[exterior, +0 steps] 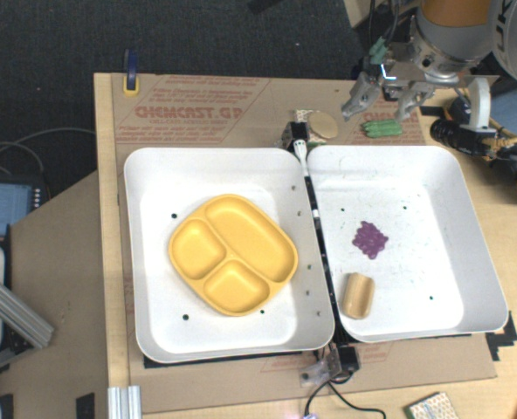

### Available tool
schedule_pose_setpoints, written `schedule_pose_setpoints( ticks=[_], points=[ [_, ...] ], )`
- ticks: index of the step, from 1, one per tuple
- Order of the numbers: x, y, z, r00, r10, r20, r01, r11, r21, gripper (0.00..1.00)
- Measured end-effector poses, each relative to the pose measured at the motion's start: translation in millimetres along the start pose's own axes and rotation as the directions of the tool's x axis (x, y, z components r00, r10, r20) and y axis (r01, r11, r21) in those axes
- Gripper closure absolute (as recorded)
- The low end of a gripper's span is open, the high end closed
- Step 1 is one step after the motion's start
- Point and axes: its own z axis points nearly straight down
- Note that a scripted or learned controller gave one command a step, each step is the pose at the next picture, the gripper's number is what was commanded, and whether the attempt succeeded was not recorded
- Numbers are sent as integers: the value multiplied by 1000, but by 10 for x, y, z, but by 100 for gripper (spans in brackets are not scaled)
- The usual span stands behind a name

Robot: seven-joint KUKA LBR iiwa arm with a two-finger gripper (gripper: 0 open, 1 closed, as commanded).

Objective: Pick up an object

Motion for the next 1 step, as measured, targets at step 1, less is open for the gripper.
schedule_pose_setpoints(
  ticks=[1],
  points=[
    [-1294, -34, -1323, 1000, 23, 15, -23, 1000, -6, 0]
  ],
)
